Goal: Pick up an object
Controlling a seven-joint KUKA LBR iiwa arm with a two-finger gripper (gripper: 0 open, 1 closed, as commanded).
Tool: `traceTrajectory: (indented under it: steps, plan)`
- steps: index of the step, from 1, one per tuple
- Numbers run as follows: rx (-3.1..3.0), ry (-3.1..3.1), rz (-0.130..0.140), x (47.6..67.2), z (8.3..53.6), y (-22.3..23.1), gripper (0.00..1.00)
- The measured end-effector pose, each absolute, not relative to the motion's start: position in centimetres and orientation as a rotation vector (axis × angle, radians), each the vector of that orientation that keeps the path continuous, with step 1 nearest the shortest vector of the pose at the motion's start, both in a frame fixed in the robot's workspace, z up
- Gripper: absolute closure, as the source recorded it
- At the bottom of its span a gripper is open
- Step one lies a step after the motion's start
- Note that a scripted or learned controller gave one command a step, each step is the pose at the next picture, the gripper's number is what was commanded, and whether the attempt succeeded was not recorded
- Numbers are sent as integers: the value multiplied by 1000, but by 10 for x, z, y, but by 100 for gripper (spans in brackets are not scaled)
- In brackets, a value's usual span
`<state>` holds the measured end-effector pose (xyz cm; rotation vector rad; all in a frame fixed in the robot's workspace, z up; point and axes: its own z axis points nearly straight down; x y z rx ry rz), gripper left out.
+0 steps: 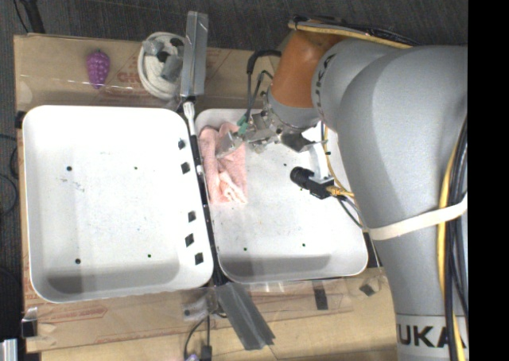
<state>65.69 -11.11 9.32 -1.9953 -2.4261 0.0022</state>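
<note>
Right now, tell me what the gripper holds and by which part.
Cannot be told. The gripper is down at the upper edge of the pink cloth in the right bin, touching or just above it; no grasp is visible.

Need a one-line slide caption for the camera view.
Arm's gripper over a pink cloth at the right bin's left wall.

A purple grape-like bunch (98, 67) and a white coiled roll (161, 64) lie on the bench (56, 53) — behind the left bin (103, 276).
</note>
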Motion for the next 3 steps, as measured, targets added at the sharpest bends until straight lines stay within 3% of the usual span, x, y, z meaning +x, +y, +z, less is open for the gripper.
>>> traceTrajectory:
  steps: [1, 2, 3]
  plan:
    - [-2045, -2381, 3, 574, 92, -108, 0]
    - [-2043, -2382, 5, 574, 102, -109, 100]
    - [-2081, -2353, 1, 587, 265, -62, 100]
